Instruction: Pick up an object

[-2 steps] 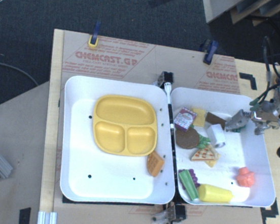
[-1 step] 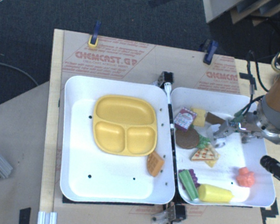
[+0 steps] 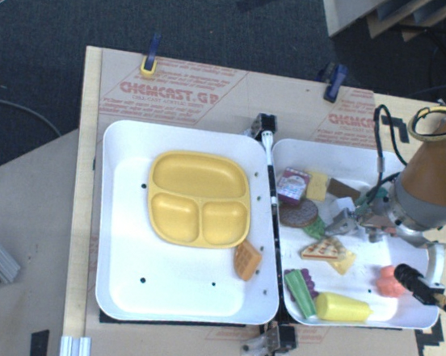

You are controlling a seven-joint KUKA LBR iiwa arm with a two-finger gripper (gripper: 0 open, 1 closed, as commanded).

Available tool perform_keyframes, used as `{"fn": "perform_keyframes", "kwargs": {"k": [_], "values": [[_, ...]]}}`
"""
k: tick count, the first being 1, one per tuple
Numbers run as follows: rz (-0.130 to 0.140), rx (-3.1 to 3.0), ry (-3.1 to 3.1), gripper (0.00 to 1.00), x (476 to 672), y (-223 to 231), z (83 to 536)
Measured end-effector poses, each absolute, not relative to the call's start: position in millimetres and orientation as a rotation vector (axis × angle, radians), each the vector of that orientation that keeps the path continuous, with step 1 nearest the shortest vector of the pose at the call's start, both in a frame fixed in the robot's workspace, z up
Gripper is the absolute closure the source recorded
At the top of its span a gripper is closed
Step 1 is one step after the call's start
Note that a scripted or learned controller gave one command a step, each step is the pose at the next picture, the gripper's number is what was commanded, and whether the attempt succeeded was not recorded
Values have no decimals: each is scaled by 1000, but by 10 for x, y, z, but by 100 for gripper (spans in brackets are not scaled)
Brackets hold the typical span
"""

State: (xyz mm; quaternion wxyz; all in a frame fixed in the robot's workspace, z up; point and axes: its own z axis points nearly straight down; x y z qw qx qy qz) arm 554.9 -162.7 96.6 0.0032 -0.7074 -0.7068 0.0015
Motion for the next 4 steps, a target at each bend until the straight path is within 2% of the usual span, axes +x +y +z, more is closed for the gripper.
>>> {"fn": "perform_keyframes", "kwargs": {"k": [1, 2, 4], "values": [[3, -2219, -2218, 0, 5547, -1622, 840], [0, -2223, -2219, 100, 5553, -1627, 953], [-4, -2229, -2224, 100, 5436, -1743, 2062]]}}
